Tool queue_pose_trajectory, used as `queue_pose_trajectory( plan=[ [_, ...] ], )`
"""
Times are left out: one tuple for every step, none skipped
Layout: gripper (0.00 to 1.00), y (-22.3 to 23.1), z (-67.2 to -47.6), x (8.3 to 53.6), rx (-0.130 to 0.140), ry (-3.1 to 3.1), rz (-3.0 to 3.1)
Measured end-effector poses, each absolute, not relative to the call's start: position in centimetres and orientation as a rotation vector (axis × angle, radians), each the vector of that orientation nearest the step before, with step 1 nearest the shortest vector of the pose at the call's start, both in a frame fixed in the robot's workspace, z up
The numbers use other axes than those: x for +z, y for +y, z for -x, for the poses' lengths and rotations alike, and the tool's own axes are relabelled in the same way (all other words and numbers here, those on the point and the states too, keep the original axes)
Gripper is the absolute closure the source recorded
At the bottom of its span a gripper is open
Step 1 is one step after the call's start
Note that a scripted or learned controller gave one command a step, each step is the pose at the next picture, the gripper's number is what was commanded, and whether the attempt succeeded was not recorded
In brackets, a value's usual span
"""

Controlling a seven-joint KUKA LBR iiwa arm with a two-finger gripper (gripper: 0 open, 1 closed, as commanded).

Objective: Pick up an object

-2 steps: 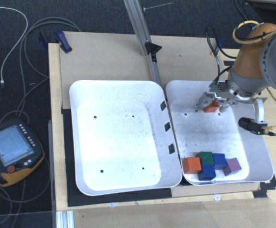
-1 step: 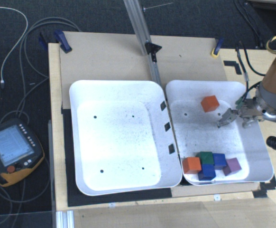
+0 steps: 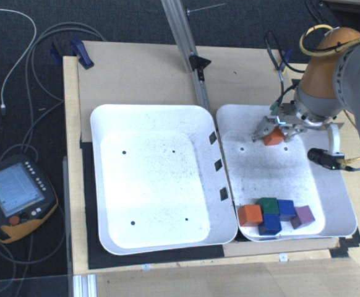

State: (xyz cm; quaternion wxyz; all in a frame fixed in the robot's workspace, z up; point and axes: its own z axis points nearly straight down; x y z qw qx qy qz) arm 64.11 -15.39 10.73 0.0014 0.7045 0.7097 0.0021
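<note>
My gripper [image 3: 274, 130] hangs over the back of the right bin [image 3: 291, 175], below the orange band of the arm. An orange block [image 3: 273, 138] sits between its fingers and looks lifted a little off the bin floor. At the front of the right bin lies a cluster of blocks: an orange one [image 3: 250, 215], a green one [image 3: 268, 205], two blue ones [image 3: 286, 208] [image 3: 270, 223] and a purple one [image 3: 303, 215].
The left bin [image 3: 149, 178] lies beside the right one, with black clips along the seam between them. A slanted metal pole [image 3: 180, 23] rises from the bench behind the bins. A black cable plug [image 3: 321, 156] juts from the arm over the right bin's right side.
</note>
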Motion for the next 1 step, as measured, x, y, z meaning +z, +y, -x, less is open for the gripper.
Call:
queue_pose_trajectory(
  plan=[
    [1.00,-15.87,-63.74,12.00,-0.005,2.224,-2.219]
  ],
)
